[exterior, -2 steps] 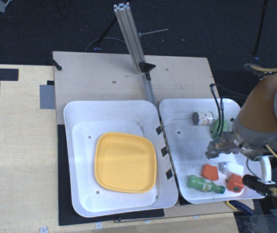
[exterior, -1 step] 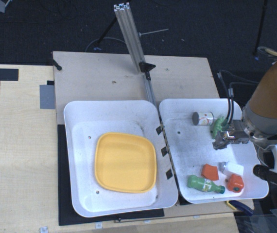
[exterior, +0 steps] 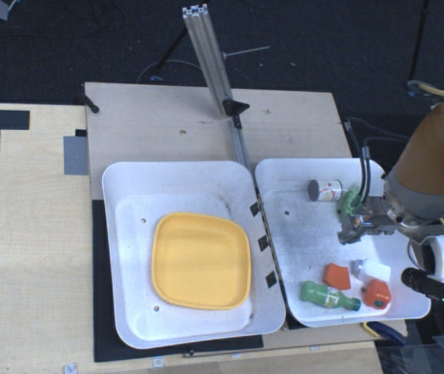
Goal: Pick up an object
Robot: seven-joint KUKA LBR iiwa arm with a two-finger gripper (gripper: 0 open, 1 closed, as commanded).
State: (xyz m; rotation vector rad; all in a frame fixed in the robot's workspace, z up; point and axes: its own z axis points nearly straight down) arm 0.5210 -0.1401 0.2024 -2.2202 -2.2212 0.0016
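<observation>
Hand (exterior: 350, 234) over right bin (exterior: 300, 179); yellow plate (exterior: 201, 260) in left bin (exterior: 121, 232).

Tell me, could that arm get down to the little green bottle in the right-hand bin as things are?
Probably yes. The green bottle lies uncovered near the bin's front edge, the gripper hangs over that bin, and only the orange block lies close by.

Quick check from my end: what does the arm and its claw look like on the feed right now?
The arm is a bulky rounded body, orange above and grey toward the wrist. Black cables loop along its near side. The claw is a small dark grey metal assembly with green parts just above it. A white and black fitting sits lower on the arm.
</observation>
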